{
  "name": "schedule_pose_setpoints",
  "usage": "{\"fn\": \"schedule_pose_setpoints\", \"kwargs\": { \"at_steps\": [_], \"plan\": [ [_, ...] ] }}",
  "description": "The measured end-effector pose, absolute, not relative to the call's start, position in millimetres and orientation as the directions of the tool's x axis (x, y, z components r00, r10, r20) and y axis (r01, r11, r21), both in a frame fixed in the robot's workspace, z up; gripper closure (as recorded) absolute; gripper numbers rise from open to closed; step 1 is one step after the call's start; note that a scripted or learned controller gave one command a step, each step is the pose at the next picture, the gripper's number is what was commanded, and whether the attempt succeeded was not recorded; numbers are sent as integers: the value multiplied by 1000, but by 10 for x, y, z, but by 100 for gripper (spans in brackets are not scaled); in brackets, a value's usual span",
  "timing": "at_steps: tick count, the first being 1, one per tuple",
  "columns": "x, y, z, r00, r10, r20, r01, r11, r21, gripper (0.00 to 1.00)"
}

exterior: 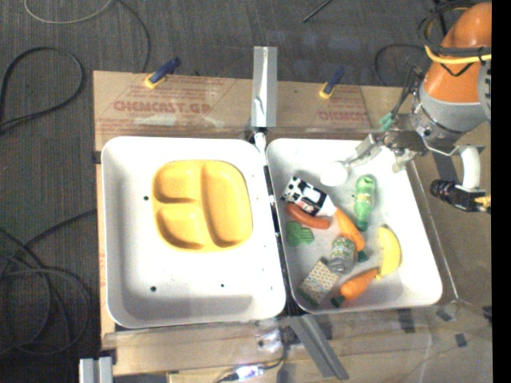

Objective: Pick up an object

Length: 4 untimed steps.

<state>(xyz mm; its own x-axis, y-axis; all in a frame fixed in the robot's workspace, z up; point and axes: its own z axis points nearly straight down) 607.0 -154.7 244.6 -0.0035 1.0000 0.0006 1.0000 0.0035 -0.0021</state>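
Carpet surrounds the bench; gripper (351, 162) at upper right, jaws seemingly apart and holding nothing; nothing lifted from right bin (427, 238) yet.

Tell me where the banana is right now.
The banana lies in the right bin, near its right wall toward the front, just right of the small can and above the front carrot.

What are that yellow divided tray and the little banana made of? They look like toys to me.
The yellow divided tray looks like moulded plastic: one even colour, rounded compartment walls and a soft sheen. The banana in the right bin also seems plastic, since its yellow is uniform and smooth with no bruising, though it is too small to be sure.
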Motion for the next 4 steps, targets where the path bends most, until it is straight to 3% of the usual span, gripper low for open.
{"fn": "schedule_pose_setpoints", "kwargs": {
  "at_steps": [1, 2, 3, 4],
  "plan": [
    [5732, -1356, 1206, -37, 999, 1, 999, 37, -3, 0],
    [5569, -1276, 979, -33, 999, 0, 999, 33, 29, 0],
    [5569, -1289, 1074, -33, 999, -4, 999, 33, 30, 100],
    [5834, -585, 2278, 126, 992, -3, 992, -126, -2, 100]
  ]
}}
